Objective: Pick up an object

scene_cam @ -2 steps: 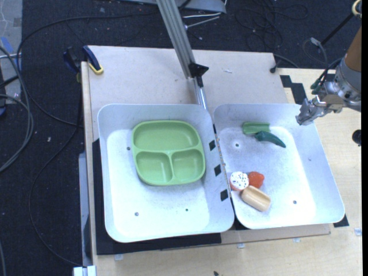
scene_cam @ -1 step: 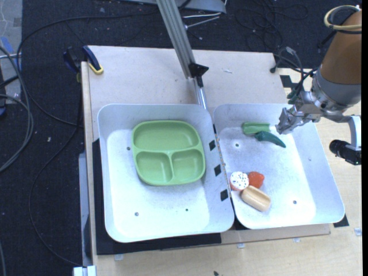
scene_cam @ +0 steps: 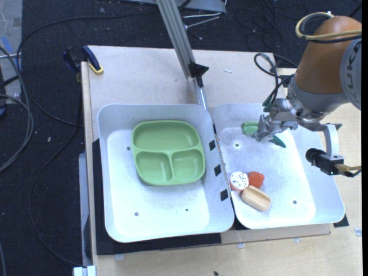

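Fingertips of the gripper sit low in the right bin, against a small green object, but whether they are parted or closed on it I cannot tell. The likely failure is a glancing contact that nudges the piece along the bin floor, or a pinch so near its end that it slips free on the lift. Nearest the bench front, a tan roll, a red piece and a spotted white ball huddle together, well apart from the gripper. The left bin carries a green divided tray. Beyond lie the pale bench top, a slanted metal post, and dark floor with cables.
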You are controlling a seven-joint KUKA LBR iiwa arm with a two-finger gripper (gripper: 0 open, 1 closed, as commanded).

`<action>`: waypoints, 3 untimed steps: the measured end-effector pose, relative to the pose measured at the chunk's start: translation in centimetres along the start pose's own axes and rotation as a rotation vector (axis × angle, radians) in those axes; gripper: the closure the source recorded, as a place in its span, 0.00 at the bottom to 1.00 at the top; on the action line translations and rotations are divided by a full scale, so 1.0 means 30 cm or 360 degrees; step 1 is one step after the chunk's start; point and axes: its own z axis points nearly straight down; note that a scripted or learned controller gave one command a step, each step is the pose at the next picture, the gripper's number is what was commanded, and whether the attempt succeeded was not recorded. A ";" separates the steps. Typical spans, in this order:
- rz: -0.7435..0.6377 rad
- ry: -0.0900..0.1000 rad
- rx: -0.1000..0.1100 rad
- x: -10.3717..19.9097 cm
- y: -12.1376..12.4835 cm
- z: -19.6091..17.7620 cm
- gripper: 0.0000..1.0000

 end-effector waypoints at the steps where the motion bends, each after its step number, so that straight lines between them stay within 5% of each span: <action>1: 0.0000 0.0000 0.0000 0.182 -0.042 0.045 1.00; 3: -0.0002 0.0000 -0.0001 0.547 -0.089 0.094 1.00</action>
